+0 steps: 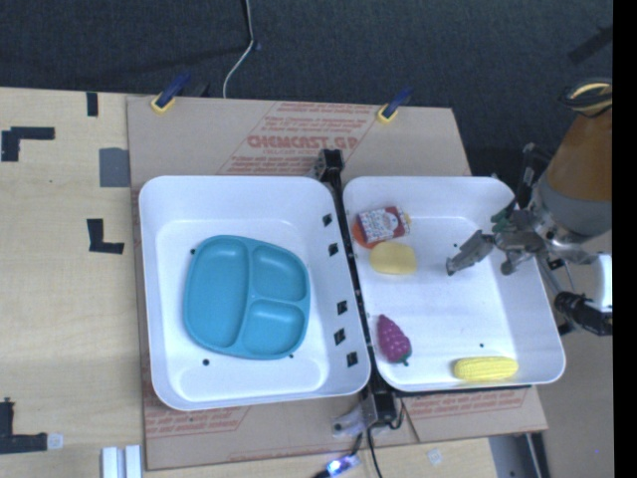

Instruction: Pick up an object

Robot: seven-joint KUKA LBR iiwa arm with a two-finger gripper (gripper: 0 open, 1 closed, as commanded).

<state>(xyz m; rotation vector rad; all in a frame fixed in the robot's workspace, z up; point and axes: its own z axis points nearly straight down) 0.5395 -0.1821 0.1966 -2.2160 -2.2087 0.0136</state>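
At the left of the frame we see the left bin (159, 267), a shallow white tray; inside it lies a blue divided plate (246, 296), flat on the floor, its three compartments facing up; above both bins a sheet of cardboard (289, 132) shows printed red lettering, with two yellow-and-blue clamps at its upper edge. Just right of centre the right bin (438, 192) touches the left one along a black seam; near its upper left corner we find a red packet (379, 224), and just below it, nearly touching, a yellow block (394, 259); lower down, close to the seam, sits a purple bunch of grapes (392, 339); towards the lower right corner lies a yellow corn cob (486, 368), on its side along the bin's lower wall. At the right of the frame the gripper (478, 250) hangs over the right bin's upper right part, well apart from every object; its dark fingers point left and nothing lies between them; whether the claw is wide or narrow we cannot tell. The grey arm (582, 182) with its orange band fills the right edge.
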